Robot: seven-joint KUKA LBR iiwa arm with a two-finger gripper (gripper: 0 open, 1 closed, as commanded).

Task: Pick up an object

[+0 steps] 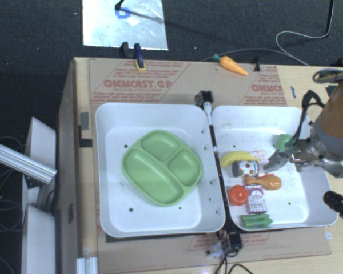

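The right bin [291, 210] holds several toy foods: a yellow banana [235, 157], a small white and dark piece [247, 168], an orange-brown drumstick [265, 181], a red tomato [238, 194], a red and white box [255, 199] and a green pod [255, 221]. A green piece [284, 141] lies close beside the wrist. My gripper [273, 162] reaches in from the right and hangs low over the bin's middle, just above the drumstick and right of the banana. I see nothing clearly held in it.
The left bin [111, 130] holds a green divided plate [162, 166]. An orange carrot [233, 65] lies on the bench behind the bins. A blue-handled clamp [139, 56] sits at the bench's back edge. The divider [214, 153] runs between the bins.
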